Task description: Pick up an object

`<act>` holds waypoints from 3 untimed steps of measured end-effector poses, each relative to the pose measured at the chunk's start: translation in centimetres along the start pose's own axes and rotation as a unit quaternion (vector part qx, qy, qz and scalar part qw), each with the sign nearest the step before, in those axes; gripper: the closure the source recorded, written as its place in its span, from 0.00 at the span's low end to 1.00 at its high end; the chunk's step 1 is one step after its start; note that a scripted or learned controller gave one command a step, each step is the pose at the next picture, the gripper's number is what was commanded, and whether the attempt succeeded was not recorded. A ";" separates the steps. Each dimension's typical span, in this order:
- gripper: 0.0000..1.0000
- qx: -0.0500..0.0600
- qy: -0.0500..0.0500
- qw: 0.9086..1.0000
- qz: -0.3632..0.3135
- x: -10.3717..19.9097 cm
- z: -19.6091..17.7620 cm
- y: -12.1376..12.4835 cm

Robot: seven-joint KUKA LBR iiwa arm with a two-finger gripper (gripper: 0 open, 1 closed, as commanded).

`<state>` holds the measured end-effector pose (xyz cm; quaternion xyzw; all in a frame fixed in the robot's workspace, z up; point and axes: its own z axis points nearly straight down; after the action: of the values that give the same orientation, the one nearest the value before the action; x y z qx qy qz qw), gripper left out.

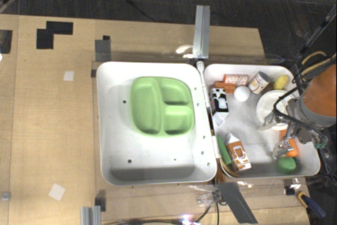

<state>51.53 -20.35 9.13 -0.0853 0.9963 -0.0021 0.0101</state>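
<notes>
1. The jaws: I cannot tell if they are apart or together, because the gripper (284,139) is partly hidden under the arm's own wrist.
2. It hangs low over the right bin (247,129), just beside an orange object (290,149) and near a green object (287,164) in the corner.
3. I judge the step is the approach to a grasp.
4. The next move needs a straight descent onto one piece, away from the white plate (269,105).

"Can any lettering be read?"

"None. The orange carton (239,154) and the red-labelled box (234,80) in the right bin (253,172) carry print too small to read."
</notes>
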 end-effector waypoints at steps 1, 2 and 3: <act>0.00 0.002 -0.001 0.999 -0.054 1.5 -0.1 0.1; 1.00 0.005 -0.009 0.998 -0.058 0.9 -1.5 0.2; 1.00 -0.003 0.005 0.974 -0.226 1.4 -6.7 0.0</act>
<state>49.98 -20.56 15.78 -0.3085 0.9512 -0.0021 0.0043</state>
